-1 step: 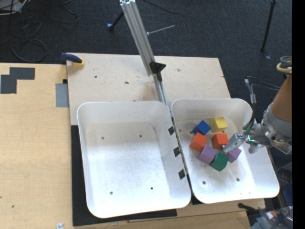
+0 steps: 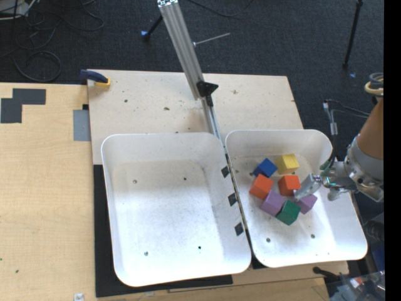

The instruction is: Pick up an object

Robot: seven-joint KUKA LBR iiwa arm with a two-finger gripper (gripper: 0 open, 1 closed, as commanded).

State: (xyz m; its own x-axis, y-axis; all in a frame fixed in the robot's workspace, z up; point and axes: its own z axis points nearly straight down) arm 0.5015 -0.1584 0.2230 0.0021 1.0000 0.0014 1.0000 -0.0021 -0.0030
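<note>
Camera: single fixed view, mounted above the bench (image 2: 188, 99).
Facing: downward at a slant, bench's far edge at frame top, near edge at bottom.
Distance: mid-range; both bins fit whole, with some dark floor (image 2: 263, 36) beyond.
Frame left/centre: left bin (image 2: 163, 256).
Frame right: right bin (image 2: 326, 249), arm (image 2: 369, 149) enters from this side.
Overlap: n/a, one view.
Foreground: slanted metal post (image 2: 185, 49) crosses top centre.

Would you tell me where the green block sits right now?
The green block lies in the right bin, at the cluster's near edge, touching the purple block.
</note>
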